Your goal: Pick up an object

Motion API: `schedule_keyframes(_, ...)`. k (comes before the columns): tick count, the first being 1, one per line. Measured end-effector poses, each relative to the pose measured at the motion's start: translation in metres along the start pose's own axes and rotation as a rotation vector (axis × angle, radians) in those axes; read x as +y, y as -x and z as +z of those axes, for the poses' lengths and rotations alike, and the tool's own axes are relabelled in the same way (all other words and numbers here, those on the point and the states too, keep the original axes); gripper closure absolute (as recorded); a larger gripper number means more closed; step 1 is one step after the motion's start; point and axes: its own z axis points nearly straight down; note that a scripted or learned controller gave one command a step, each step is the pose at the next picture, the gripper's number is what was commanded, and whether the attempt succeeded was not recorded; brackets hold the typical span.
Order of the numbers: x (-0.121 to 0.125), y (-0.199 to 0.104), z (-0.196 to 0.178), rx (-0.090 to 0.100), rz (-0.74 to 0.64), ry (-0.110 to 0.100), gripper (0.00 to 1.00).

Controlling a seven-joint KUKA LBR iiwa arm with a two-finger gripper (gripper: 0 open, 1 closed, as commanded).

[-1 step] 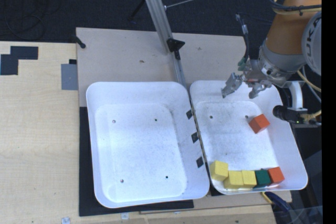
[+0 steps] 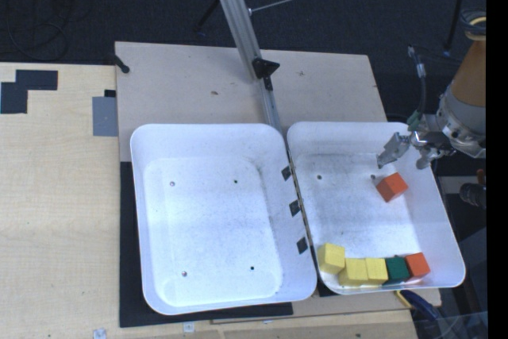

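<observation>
Overhead, two white bins [image 2: 210, 140] sit on a tan bench [image 2: 317, 87].

Two bins side by side on bench [image 2: 333, 83]. Right bin [image 2: 349, 163]: one block [image 2: 391, 187] near far right side, hand [image 2: 406, 145] just behind it; row of blocks [image 2: 373, 267] along near edge. Left bin [image 2: 208, 214] beside it.

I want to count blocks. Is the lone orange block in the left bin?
No, the orange block lies in the right bin, below the gripper.
</observation>
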Motion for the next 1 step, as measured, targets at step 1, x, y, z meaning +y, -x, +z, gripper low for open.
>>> schedule_keyframes(1,-0.0045,0.0125,0.0940,-0.007,-0.011,0.028,0.00)
